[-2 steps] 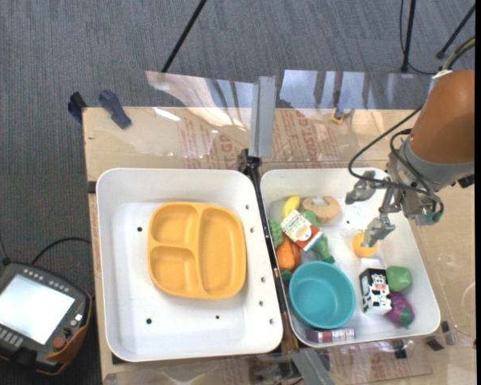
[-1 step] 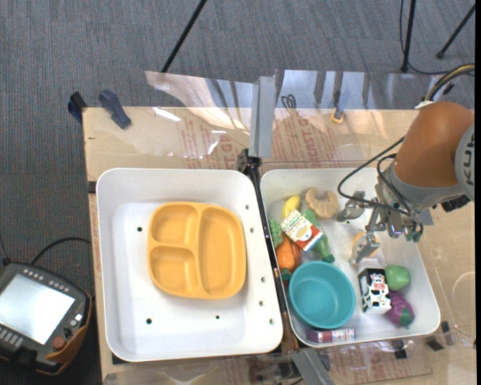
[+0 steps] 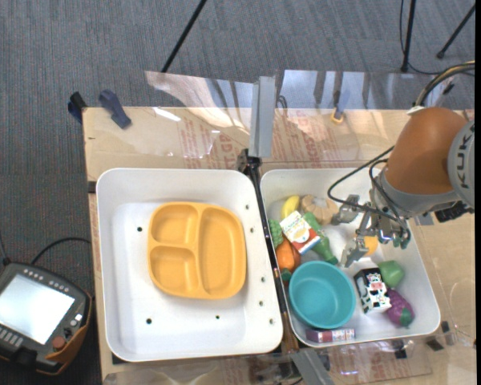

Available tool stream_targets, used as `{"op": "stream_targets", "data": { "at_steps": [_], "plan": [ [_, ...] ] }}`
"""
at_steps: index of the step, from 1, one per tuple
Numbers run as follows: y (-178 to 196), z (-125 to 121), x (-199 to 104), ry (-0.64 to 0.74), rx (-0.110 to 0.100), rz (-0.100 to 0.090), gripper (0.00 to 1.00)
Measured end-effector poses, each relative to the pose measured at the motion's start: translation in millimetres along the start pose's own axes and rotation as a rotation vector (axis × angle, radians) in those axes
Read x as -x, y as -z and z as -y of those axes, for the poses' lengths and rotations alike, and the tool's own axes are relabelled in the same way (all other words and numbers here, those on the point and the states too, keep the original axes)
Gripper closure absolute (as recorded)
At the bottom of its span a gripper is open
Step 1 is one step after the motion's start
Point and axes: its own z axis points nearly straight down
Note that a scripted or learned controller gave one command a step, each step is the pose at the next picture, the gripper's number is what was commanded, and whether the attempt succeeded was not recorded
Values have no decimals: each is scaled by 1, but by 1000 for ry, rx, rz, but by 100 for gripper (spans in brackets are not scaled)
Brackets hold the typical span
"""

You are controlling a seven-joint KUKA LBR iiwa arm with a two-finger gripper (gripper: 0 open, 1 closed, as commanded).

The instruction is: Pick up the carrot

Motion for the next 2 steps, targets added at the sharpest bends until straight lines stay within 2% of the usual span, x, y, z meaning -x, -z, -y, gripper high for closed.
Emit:
{"op": "stream_targets", "data": {
  "at_steps": [1, 2],
  "plan": [
    [11, -1, 1, 3, 1, 3, 100],
    [-2, 19, -87, 83, 0, -4, 100]
  ]
}}
